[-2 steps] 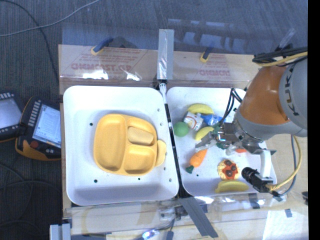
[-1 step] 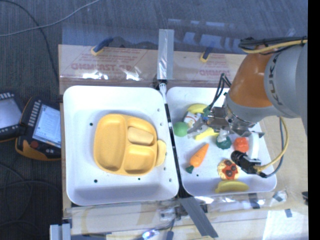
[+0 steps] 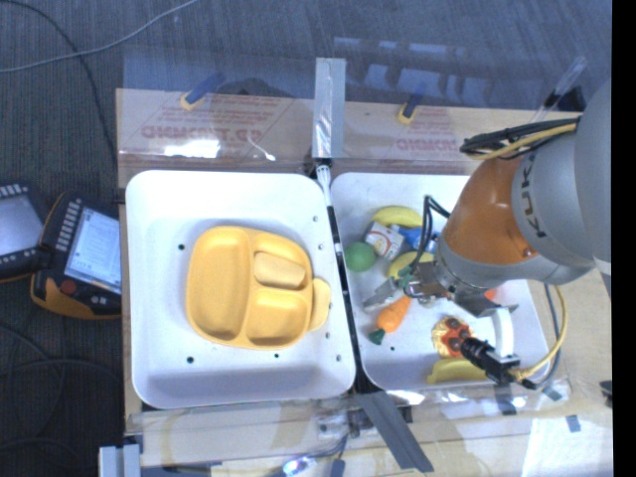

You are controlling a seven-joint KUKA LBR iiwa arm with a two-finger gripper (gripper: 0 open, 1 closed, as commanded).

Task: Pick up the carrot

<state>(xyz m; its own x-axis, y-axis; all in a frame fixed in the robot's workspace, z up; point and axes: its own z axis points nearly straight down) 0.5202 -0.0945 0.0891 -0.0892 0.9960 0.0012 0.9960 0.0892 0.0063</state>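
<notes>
1. Looming closest to the lens, the grey arm (image 3: 586, 187) with its orange band reaches in from the right over the right-hand white bin (image 3: 348, 296).
2. Below the wrist, the hand (image 3: 402, 288) hangs low in that bin, just above and to the right of the carrot (image 3: 394, 314); whether its two fingers stand apart or together cannot be told from this angle.
3. The carrot, orange with a green tip, lies on the bin floor near the left wall, pointing down-left. Nothing shows it between the fingers, so it appears not yet lifted.
4. Around it sit a green ball (image 3: 360, 257), a yellow banana (image 3: 395, 216), a small printed pack (image 3: 385, 238) and, toward the front, a second banana (image 3: 453, 370) beside a red-and-yellow toy (image 3: 451, 337).
5. In the left bin (image 3: 149, 296) rests a yellow divided tray (image 3: 248, 286), well apart from the action.
6. Progress, as judged: the approach looks made, with the hand near the carrot; the grasp and the lift remain to be done.
</notes>
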